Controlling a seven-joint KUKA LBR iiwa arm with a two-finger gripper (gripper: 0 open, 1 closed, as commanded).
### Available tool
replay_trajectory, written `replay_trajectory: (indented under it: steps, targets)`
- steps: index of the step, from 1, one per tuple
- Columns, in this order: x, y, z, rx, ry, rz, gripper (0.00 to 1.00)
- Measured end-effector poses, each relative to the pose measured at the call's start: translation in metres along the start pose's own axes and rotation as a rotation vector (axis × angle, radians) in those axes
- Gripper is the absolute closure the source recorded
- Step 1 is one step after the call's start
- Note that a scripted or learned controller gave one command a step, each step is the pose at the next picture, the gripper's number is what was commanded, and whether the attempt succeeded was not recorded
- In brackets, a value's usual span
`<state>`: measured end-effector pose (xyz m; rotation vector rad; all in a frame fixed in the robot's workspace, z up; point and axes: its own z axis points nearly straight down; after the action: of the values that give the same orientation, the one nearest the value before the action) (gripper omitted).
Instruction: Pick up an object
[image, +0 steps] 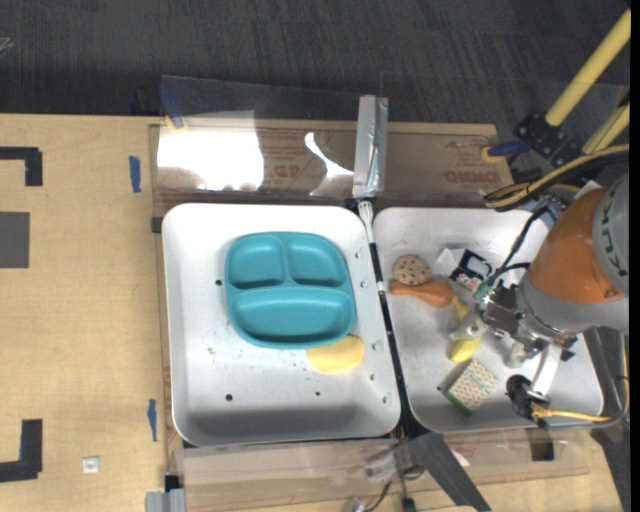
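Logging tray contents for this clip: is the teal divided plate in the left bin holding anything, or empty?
Empty. The teal plate shows bare compartments. A yellow piece lies at its lower edge on the left bin, not in a compartment.

Teal tray (290, 288) in left bin (190, 330); hand (478, 322) over right bin (420, 395).

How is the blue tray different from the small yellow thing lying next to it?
The blue tray is far larger than the yellow piece. The tray is teal with three compartments; the yellow piece is a plain rounded lump. The tray sits mid-bin, the yellow piece at its lower right corner. Both lie in the left bin.
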<state>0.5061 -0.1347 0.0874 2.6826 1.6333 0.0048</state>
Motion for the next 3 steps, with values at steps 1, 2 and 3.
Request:
replay_trajectory:
  steps: [1, 2, 3]
  targets:
    - [-0.030, -0.010, 0.000, 0.004, -0.002, 0.121, 0.00]
    - [-0.046, 0.022, 0.001, -0.002, 0.000, 0.196, 0.00]
    - [-0.028, 0.059, -0.014, 0.001, -0.002, -0.001, 0.00]
